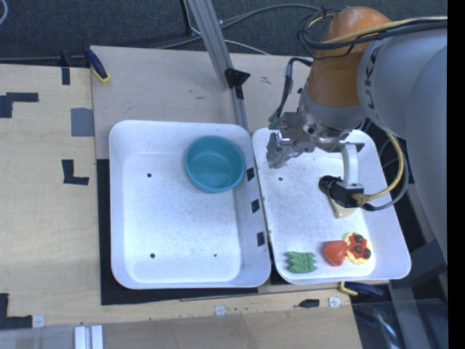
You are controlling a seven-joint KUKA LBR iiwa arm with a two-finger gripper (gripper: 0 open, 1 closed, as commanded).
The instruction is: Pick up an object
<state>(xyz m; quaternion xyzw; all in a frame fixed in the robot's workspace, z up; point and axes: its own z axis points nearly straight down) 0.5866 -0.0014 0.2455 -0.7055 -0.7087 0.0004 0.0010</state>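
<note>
Nearest, along the front wall of the right bin: a small green toy with a bumpy top, by the front-left corner; to its right, a red rounded piece touching a yellow piece with dark spots; green toy near the red rounded piece but apart from it, a strip of bare white floor between; all three resting on the bin floor; further back, over the rear-left part of the same bin, the gripper, hanging from the grey arm below its orange band; well apart from the three small things at the front, bare speckled floor beneath it; close to the wall shared by the two bins; open or closed, cannot tell from this angle; in the left bin, a blue bowl, upright, mouth up, sitting toward the rear-right corner, just across the shared wall from the gripper; elsewhere on that bin's floor, fine speckles and a few dark dots; both bins side by side on a tan bench, with a black mat showing under the left bin's front and left edges; behind them, a slanted grey metal post
</note>
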